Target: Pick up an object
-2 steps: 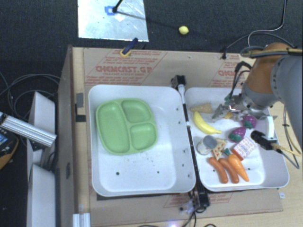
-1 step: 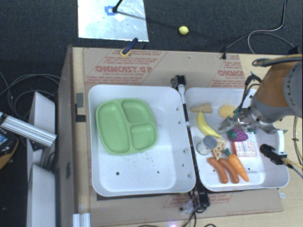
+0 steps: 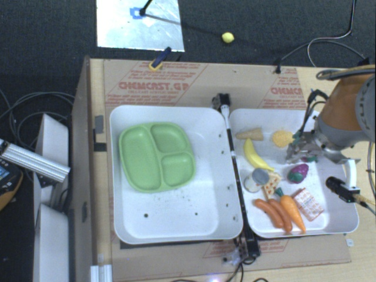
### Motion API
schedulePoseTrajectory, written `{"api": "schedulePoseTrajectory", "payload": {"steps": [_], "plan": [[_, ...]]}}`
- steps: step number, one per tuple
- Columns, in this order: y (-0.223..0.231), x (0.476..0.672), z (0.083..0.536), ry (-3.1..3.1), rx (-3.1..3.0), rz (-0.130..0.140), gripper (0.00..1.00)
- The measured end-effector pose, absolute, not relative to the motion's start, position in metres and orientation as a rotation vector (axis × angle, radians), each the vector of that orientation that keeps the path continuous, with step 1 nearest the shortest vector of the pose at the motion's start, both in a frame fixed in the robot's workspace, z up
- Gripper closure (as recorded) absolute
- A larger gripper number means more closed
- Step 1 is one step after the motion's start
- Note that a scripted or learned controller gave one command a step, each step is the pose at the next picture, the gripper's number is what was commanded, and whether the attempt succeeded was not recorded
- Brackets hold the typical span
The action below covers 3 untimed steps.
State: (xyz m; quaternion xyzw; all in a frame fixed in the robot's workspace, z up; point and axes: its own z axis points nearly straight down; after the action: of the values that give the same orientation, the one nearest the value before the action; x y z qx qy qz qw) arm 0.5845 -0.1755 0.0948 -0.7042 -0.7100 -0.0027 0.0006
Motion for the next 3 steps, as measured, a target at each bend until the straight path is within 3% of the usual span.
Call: {"api": "schedulePoseTrajectory", "payload": {"steps": [1, 2, 3], "plan": [[-0.172, 0.585, 0.095, -2.232, -2.205, -0.015, 0.0], [-0.148, 0.644, 0.085, -2.224, -2.22, 0.001, 0.0], [-0.19, 0.669, 0.085, -2.227, -2.221, -0.003, 0.0]]}}
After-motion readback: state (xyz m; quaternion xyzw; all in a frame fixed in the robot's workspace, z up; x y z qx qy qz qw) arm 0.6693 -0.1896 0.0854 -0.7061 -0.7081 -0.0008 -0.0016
